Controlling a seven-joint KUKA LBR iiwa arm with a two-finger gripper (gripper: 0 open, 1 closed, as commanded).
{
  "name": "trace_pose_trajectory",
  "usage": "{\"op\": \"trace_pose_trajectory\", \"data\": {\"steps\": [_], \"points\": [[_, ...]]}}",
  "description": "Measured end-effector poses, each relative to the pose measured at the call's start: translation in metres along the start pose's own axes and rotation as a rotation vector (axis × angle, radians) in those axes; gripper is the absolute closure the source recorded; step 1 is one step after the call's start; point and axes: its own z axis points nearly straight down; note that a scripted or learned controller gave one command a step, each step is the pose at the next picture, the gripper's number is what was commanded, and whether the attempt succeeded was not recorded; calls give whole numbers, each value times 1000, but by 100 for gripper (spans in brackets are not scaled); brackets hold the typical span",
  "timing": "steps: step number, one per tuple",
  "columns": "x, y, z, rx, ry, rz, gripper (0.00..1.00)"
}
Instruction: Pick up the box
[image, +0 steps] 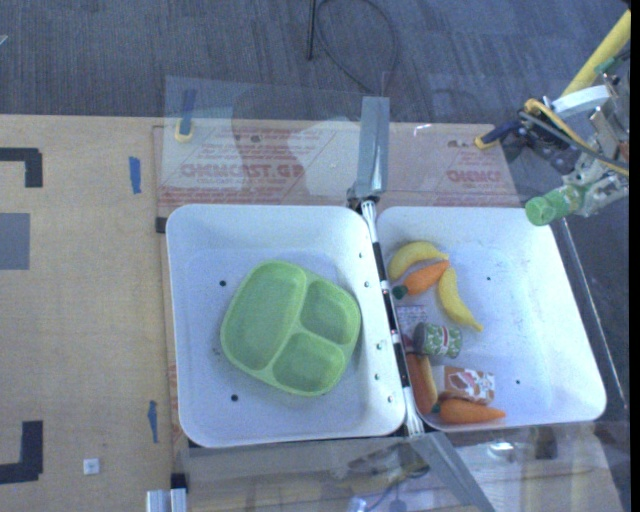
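Here, seen from above at a slant:

Bench: pale wooden board (80, 330), smooth and flat, with small blue tape strips and black corner marks.

Left bin: shallow white tray (195, 240) with rounded corners. It holds one green plate (290, 327) of smooth plastic, divided into three compartments and lying slightly turned.

Right bin: matching white tray (530, 290), touching the left one along a metal seam. Its contents are crowded along its left wall.

Contents of right bin: a curved yellow banana (440, 280) at the top, with a small carrot (422, 278) lying across it; a small green can (437, 340) below; two more carrots (455, 405) at the bottom.

Box: small carton (470, 383), rectangular, printed red and white (lettering too small to read). It lies flat near the bottom of the right bin, just above the lowest carrot and below the can.

Gripper: claw (585, 185) at the upper right, above the far corner of the right bin, well apart from the box. A green cylinder (550, 207) sits at its tip; how wide the claw stands cannot be told.
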Motion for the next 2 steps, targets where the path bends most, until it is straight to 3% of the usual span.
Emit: {"op": "trace_pose_trajectory", "data": {"steps": [1,2], "points": [[10,34,-116,-3,3,0,100],[15,-14,-64,-1,2,-2,100]]}}
